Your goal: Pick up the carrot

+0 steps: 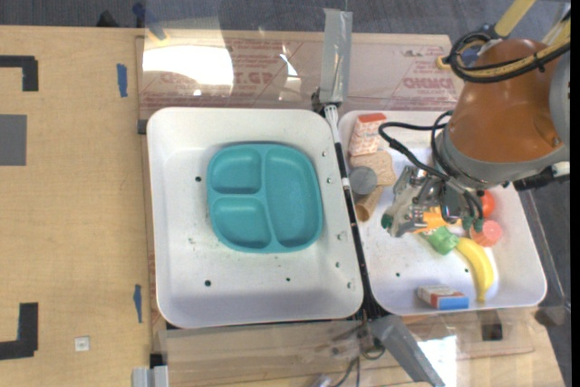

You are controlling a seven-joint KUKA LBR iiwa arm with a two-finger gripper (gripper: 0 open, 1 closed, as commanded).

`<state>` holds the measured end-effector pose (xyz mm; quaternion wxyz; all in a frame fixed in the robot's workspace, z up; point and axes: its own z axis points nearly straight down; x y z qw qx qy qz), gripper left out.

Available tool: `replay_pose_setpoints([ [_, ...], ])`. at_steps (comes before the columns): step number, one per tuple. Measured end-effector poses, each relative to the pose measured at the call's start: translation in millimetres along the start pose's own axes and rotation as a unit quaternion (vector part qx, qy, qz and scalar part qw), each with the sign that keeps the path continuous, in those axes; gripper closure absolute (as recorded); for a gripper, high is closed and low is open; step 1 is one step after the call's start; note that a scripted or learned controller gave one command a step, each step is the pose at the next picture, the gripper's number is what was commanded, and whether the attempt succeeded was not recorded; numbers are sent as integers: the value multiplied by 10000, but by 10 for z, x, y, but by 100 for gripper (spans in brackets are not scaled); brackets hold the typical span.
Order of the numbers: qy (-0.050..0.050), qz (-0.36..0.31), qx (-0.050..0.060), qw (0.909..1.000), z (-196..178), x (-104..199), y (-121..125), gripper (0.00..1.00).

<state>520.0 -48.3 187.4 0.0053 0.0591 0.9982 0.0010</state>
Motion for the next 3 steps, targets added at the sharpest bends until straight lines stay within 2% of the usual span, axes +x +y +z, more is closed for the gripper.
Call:
replay_pose_setpoints([
  [3, -100, -15, 2, 9999, -299, -55, 17, 100],
])
